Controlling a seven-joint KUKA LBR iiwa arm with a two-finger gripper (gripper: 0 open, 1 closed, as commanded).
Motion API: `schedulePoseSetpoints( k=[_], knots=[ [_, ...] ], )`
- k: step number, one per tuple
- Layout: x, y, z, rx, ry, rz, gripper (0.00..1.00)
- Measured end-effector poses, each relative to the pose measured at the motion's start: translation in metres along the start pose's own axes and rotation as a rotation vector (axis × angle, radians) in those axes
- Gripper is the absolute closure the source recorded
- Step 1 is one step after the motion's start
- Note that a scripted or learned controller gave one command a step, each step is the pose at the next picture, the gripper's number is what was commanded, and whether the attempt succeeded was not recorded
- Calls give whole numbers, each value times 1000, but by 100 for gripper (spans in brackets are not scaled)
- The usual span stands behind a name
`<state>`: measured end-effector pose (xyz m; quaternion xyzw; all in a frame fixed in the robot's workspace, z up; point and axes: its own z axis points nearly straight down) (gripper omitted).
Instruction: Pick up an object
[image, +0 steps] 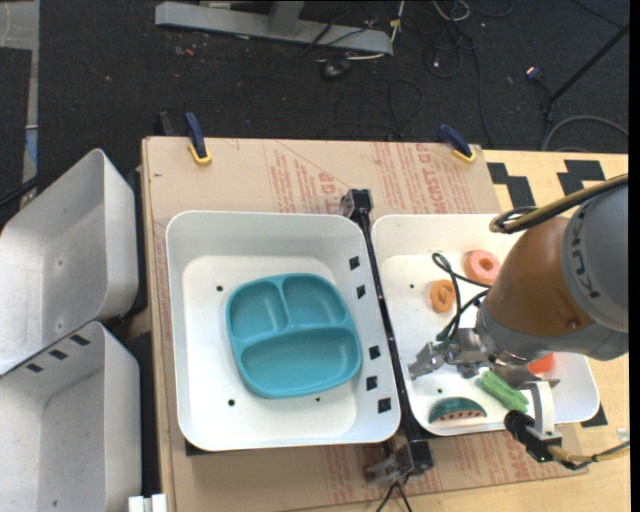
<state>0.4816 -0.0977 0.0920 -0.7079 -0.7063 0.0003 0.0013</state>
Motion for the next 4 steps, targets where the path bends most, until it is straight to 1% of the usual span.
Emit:
schedulePoseSetpoints(
  k=[1, 2, 3, 4],
  knots=[
    [0, 0, -10, -1, 0, 3, 100],
    [-11, 3, -62, -7, -3, 0, 100],
    [-8, 4, -125, -10, -3, -6, 100],
    [-5, 15, -175, -8, -3, -6, 100]
  ],
)
